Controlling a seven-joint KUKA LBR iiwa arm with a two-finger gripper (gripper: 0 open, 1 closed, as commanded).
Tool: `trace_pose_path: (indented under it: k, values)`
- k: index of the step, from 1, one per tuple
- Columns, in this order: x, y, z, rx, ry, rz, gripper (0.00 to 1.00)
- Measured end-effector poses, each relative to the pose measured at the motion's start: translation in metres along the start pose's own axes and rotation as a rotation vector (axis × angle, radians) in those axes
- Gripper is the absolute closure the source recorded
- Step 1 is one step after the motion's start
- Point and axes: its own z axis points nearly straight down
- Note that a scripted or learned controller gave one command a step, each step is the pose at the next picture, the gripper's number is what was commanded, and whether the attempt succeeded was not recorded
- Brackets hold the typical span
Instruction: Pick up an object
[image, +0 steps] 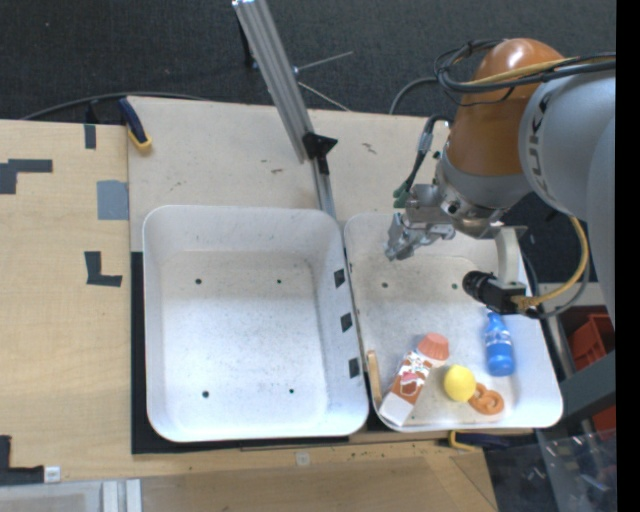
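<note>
We see gripper over right bin, can't tell claw state; bottle, tube, yellow ball lie nr front.

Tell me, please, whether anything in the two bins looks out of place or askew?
Nothing looks spilled or damaged. The objects simply crowd the right bin's near corner: an orange-capped tube lying slantwise, a yellow ball, an orange ring and a blue bottle on its side. The gripper hovers apart from them.
</note>
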Motion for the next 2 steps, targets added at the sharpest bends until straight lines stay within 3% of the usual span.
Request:
trace_pose_path:
  k: [2]
  values:
    - [0.102, 0.042, 0.019, -0.001, -0.001, -0.001, 1.0]
